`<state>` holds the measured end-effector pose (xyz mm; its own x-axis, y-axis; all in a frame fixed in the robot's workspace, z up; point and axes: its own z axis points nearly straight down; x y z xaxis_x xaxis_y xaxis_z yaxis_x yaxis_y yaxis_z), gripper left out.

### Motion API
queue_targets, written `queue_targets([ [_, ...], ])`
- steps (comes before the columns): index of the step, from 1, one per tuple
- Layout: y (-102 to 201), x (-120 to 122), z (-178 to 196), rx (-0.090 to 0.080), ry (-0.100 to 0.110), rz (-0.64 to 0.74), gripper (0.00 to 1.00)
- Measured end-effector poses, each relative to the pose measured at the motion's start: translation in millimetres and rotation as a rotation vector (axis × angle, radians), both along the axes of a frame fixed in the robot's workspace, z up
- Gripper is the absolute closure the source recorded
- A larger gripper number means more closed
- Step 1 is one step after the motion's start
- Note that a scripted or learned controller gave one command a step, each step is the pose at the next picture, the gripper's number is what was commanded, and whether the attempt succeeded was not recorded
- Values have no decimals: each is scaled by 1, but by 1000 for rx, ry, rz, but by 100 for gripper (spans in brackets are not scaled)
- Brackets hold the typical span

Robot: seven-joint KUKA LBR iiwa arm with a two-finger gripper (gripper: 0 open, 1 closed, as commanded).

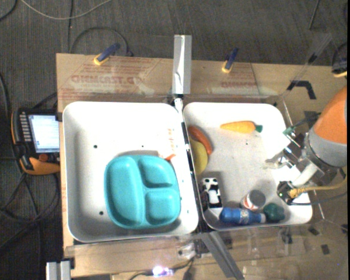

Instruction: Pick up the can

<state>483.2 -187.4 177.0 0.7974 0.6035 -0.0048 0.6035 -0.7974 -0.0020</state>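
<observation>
The can (254, 200) is small, with a grey top and a red-orange side. It stands near the front of the right bin (239, 156). A blue bottle (241, 216) lies just in front of it and a dark green object (274, 212) sits to its right. My gripper (286, 171) hangs over the right edge of the right bin, to the right of the can and a little behind it, apart from it. The grey arm with its orange band (332, 121) comes in from the right.
The right bin also holds a carrot (240, 127) at the back, a yellow and an orange fruit (198, 150) against the left wall, and a black-and-white toy (210, 192). A teal divided plate (143, 190) lies in the left bin (87, 133).
</observation>
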Motion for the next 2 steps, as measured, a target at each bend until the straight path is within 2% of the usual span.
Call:
queue_targets([
  [1, 42, 12, -87, -3, -16, 79, 0],
  [2, 19, 46, 2, -5, 0, -447, 0],
])
